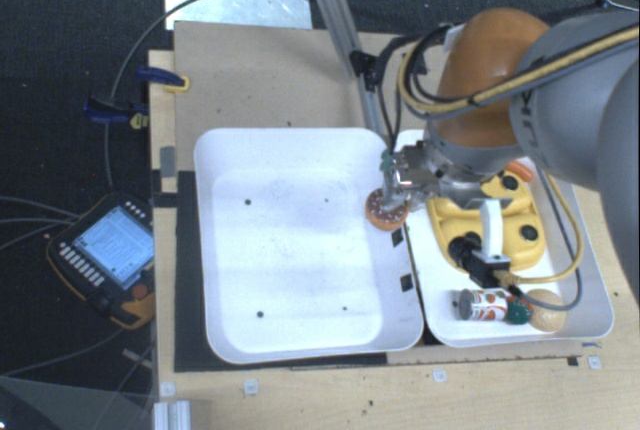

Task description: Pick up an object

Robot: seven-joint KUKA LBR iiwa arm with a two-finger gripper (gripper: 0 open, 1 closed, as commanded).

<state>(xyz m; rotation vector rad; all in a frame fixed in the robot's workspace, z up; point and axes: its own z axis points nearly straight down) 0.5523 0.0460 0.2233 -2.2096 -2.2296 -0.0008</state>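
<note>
Gripper (pixel 392 186) over the bins' divide!
Small brown round object (pixel 383 210) sits at its fingertips; can't tell if it's gripped.

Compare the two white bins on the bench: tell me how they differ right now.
The left bin shows a bare floor with a few dark specks; the right bin holds a yellow toy, a small can and a tan rounded object. The left bin lies in plain sight; the right bin is largely covered by the arm. A small brown round item at the end effector sits over the left bin's right rim. Both are shallow, white and rounded at the corners.
</note>
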